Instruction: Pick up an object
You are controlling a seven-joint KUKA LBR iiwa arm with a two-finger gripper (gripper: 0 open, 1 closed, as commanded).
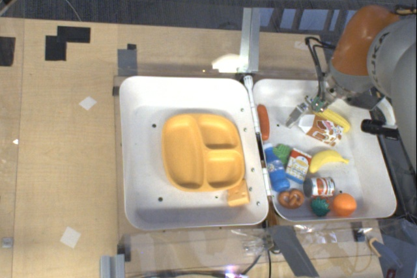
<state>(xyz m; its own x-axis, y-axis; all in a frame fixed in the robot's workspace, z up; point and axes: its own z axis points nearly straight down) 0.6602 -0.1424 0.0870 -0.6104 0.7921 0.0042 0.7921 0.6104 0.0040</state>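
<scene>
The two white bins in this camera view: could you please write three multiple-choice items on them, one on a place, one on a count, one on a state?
1. Where does the yellow divided tray lie?
A. left bin
B. right bin
C. bare bench

2. How many bananas are in the right bin?
A. none
B. two
C. five

3. How does the soup can rest?
A. upright
B. on its side
C. on top of the tray

Key: 1 A, the tray sits in the left bin. 2 B, one banana lies mid-bin and another banana near the gripper. 3 B, its round end faces sideways.
</scene>
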